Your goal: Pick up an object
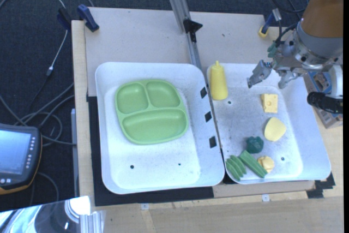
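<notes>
a: desk (pixel 136 30), right bin (pixel 313 142): cheese wedge (pixel 269 102), upright on its floor.
b: end effector (pixel 270 76), fingers spread wide, empty, hovers just up-view of it; approach straight down.

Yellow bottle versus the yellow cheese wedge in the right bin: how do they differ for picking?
The yellow bottle is long with a narrow nozzle and lies against the right bin's left wall; the cheese wedge is a small, squarish block with holes, out on open floor. The wedge sits nearer the gripper. Both are yellow and lie untouched.
</notes>
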{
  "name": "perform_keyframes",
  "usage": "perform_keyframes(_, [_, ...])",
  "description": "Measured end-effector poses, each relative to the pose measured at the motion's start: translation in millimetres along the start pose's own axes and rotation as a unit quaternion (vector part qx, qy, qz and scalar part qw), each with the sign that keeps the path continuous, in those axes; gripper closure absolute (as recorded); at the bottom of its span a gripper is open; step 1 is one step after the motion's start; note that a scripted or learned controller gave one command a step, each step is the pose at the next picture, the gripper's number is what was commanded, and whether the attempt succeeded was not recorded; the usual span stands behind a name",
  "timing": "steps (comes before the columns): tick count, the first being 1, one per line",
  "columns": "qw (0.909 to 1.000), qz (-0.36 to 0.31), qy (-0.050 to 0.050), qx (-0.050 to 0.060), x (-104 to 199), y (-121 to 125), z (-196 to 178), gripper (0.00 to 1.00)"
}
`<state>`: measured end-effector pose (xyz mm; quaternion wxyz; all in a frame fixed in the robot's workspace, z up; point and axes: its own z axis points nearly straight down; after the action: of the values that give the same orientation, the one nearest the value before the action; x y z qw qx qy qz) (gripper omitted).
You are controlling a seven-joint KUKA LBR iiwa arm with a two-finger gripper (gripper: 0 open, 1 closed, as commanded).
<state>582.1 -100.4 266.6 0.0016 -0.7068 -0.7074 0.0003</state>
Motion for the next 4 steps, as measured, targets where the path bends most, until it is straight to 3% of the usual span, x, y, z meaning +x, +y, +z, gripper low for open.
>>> perform_keyframes(1, [1.0000, 0.000, 0.000, -0.001, -0.1, 0.3, -0.2, 0.00])
perform_keyframes(4, [1.0000, 0.000, 0.000, 0.003, 1.8, -5.3, 177.3, 0.00])
